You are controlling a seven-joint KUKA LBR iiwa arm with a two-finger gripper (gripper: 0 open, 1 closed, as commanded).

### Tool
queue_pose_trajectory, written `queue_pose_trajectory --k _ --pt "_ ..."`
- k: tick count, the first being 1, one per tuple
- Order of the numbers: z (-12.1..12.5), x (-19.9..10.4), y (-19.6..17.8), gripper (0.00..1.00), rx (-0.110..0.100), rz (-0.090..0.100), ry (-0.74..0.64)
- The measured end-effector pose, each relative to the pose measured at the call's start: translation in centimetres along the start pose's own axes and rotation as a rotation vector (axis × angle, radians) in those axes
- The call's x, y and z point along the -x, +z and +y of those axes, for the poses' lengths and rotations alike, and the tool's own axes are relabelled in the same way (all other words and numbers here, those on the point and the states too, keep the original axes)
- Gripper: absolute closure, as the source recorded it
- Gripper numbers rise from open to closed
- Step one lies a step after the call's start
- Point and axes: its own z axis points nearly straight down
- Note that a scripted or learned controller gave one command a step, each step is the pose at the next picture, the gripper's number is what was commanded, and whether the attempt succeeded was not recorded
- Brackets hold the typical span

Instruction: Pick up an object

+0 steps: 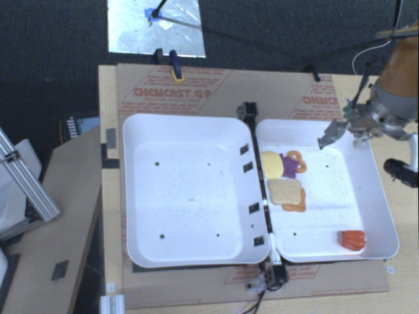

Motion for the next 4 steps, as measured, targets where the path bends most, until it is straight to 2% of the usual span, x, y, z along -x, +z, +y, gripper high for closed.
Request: queue_pose_trajectory --k 1,2,3,4 --pt "6.5 -1.8 6.5 0.00 0.004 -0.001 -0.005" --pt "4.6 -5.9 12.0 0.00 -0.004 0.002 -0.005" --pt "4.8 -5.6 10.5 1.00 0.004 0.000 -0.004" --pt "5.7 -16.1 3.1 1.00 0.005 0.002 -0.007"
